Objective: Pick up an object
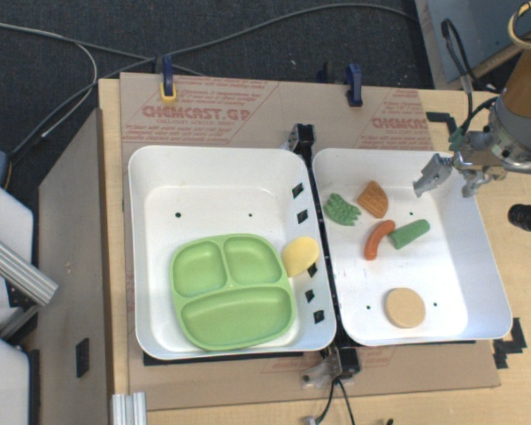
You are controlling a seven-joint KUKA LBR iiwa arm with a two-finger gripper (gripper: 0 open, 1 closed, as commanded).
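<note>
We see the pincer (pixel 449 173) at the upper right corner of the right bin (pixel 478 273), its two grey metal fingers spread apart, one reaching left over the white floor of the bin, the other pointing down at the rim, with nothing between them. Nearest to it inside that bin lies a small orange wedge (pixel 373 199) with a rough, bread-like face, and just left of that a ribbed green leafy piece (pixel 342 209) close to the bin's left edge. Below them a smooth orange-red sausage shape (pixel 378 238) lies at a slant, touching or nearly touching a stubby green cylinder (pixel 410 233) on its right. Toward the bin's lower edge sits a flat tan disc (pixel 405 307), apart from the rest. In the left bin (pixel 150 237), a glossy light-green plastic tray (pixel 234 290) with three compartments fills the lower part, and a rounded yellow piece (pixel 300 255) rests against the tray's upper right corner, by the bin's right wall. Both bins sit on a brown cardboard sheet (pixel 248 104) printed in red, clamped at its far edge to the surface.
</note>
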